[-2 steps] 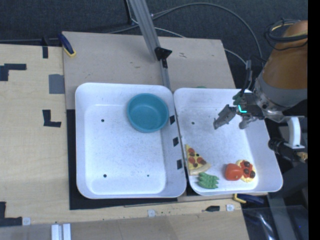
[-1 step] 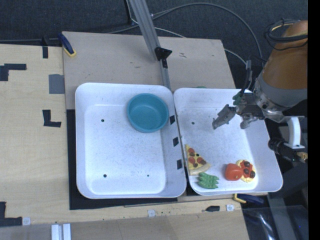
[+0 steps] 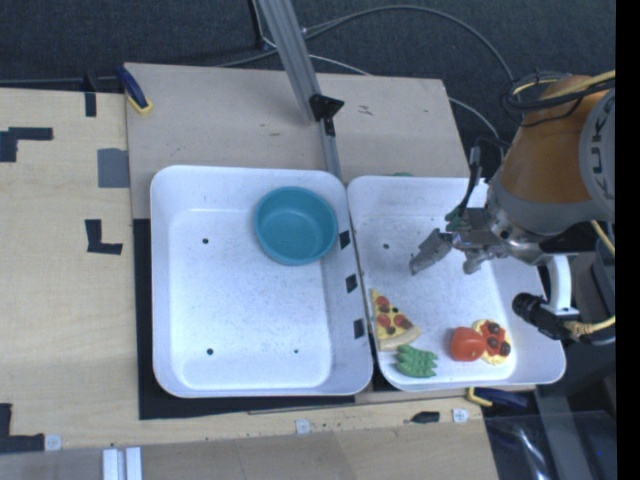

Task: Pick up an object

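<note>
My gripper point(image 3: 447, 257) hangs over the middle of the right bin point(image 3: 400, 203), its two fingers spread open with nothing between them. Below it, along the bin's near edge, lie a pizza slice point(image 3: 391, 322), a green leafy toy point(image 3: 417, 362), a red tomato point(image 3: 466, 344) and a small yellow and red piece point(image 3: 493, 339). A blue bowl point(image 3: 294, 225) sits at the far right of the left bin point(image 3: 190, 298).
A grey pole point(image 3: 296, 63) slants down to the seam between the bins. Cables run across the dark floor behind the bench. The arm's orange and grey body point(image 3: 555, 168) fills the right side above the right bin.
</note>
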Available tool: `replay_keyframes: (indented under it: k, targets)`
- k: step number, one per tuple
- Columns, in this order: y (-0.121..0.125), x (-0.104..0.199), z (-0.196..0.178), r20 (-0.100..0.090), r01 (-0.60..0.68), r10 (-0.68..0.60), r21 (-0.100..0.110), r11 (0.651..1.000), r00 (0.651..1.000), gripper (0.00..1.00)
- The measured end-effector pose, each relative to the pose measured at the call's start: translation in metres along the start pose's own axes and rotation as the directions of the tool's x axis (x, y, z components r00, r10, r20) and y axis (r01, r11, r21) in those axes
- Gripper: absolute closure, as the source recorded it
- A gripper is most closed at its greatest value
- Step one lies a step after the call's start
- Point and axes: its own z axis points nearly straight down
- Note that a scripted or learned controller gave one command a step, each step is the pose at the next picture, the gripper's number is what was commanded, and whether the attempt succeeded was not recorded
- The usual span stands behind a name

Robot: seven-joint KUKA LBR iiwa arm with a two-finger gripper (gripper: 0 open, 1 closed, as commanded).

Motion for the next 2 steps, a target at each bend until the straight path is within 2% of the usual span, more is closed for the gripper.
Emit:
replay_keyframes:
  k: [1, 2]
  targets:
    - [0.005, -0.003, 0.045, 0.0, 0.0, 0.0, -0.001, 1.0, 1.0, 0.0]
    - [-0.002, -0.005, 0.106, 0.0, 0.0, 0.0, 0.0, 1.0, 1.0, 0.0]
